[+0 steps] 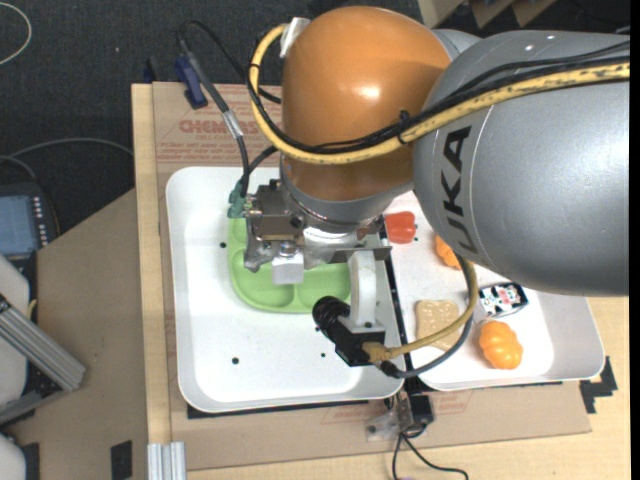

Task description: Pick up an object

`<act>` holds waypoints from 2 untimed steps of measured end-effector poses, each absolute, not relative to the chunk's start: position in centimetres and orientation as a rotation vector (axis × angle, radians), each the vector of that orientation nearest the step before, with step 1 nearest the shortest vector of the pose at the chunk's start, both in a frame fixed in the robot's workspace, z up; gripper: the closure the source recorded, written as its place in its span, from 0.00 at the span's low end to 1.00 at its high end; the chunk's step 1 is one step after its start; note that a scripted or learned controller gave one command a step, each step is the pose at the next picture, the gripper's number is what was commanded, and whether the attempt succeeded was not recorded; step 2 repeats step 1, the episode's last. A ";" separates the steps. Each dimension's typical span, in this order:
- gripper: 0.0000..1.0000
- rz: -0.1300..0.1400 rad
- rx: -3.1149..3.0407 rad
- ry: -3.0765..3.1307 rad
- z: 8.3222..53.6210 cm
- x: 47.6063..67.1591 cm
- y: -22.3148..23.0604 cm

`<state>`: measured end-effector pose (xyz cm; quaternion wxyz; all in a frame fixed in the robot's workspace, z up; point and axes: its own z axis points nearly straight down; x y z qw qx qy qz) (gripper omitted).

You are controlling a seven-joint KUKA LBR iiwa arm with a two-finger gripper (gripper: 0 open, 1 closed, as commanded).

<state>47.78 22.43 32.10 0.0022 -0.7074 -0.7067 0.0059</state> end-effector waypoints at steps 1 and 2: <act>1.00 -0.031 -2.224 -2.228 50.7 48.4 22.4; 1.00 -0.031 -2.224 -2.228 50.7 48.4 22.4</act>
